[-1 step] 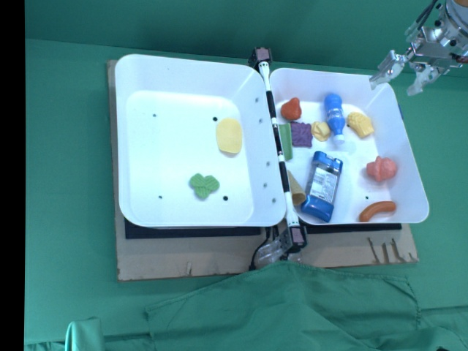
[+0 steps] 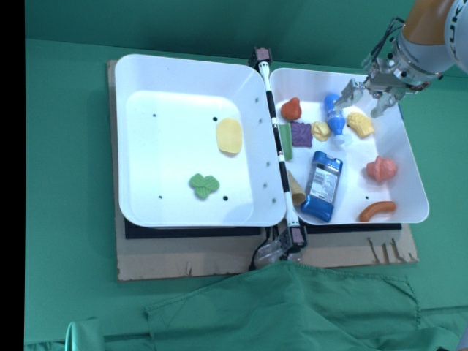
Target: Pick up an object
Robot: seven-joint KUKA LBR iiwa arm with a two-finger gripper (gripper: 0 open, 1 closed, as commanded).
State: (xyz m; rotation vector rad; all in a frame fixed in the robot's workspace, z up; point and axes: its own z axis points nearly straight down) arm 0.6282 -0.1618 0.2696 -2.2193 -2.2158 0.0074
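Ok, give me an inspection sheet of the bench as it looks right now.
Surface: green cloth, cardboard sheet under two white bins.
Job's things: right bin holds blue packet, blue bottle, sausage, other small toys; left bin holds yellow piece and green leaf.
Clutter: loose green fabric at the front.
Hand: hand over right bin's far edge, fingers spread, nothing between them.
Cables: wires above the hand.
Surroundings: green backdrop.
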